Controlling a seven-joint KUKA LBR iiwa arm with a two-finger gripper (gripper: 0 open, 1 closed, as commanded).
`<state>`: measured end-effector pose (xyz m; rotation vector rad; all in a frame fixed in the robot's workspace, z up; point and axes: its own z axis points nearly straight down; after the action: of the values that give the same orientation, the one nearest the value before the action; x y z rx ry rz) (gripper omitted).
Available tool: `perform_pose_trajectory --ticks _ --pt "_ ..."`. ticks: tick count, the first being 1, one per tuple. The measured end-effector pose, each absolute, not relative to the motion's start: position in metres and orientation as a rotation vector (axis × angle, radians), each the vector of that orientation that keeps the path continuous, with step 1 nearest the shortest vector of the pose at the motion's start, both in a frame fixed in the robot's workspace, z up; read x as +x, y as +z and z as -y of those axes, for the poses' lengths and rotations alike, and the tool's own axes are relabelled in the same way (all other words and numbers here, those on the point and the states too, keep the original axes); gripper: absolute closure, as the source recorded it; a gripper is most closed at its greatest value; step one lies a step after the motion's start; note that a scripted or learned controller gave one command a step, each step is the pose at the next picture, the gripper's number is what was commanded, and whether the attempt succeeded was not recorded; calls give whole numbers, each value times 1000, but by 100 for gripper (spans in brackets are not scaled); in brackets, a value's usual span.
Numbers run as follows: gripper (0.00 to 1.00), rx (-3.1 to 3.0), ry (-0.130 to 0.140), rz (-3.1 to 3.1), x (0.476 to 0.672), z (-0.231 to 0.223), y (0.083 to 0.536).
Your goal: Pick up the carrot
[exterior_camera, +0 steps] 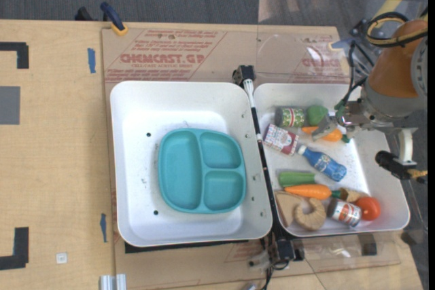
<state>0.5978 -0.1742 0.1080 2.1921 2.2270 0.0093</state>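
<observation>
At the near edge of the right bin (365,172), a brown ring-shaped biscuit (309,214) lies beside a front can (344,213) and a red tomato (368,206), the can touching the tomato. Just behind them the carrot (310,191) lies on its side on the bin floor, its point toward the left bin (136,146), with a green vegetable (297,178) lying alongside it on the far side. Farther in, a blue bottle (325,164) lies at a slant in the middle of the bin, near a red-and-white packet (280,139). At the back stand a green-labelled back can (292,117) and a green ball (317,113). The gripper (338,124) hangs low over the bin's far right part, just beside a small orange piece (331,136) and well apart from the carrot; whether it is open or closed cannot be told. The arm (397,75) reaches in from the right, its orange band above the wrist. The left bin holds a teal divided plate (202,170). Both bins sit on a cardboard sheet (170,54) with red lettering.
</observation>
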Motion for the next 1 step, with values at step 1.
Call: perform_pose_trajectory --ticks 1 --pt "100 2187 11 -2223 599 175 119"
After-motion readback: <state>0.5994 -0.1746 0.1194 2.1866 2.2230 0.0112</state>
